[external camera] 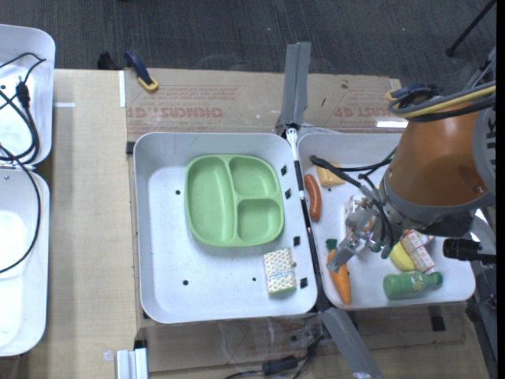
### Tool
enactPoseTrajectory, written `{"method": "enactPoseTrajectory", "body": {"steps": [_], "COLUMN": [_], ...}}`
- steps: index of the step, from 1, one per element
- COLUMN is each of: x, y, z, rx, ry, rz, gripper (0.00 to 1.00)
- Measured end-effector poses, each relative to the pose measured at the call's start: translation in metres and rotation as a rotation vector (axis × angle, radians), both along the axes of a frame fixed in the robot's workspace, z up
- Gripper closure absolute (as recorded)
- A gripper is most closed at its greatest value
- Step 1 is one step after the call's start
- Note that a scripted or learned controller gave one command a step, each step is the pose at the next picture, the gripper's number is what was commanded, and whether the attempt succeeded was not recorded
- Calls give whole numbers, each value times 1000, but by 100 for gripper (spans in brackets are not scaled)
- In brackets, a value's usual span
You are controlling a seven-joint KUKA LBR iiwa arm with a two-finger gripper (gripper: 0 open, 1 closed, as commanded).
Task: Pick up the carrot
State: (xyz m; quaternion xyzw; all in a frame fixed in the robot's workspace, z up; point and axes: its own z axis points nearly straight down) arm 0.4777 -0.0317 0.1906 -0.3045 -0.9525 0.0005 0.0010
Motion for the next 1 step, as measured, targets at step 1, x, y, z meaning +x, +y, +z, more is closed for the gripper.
{"method": "enactPoseTrajectory", "body": {"steps": [1], "x": [0], "y": [82], "z": [0], "rx": [0], "ry": [-2], "rz": [50], "gripper": [0]}}
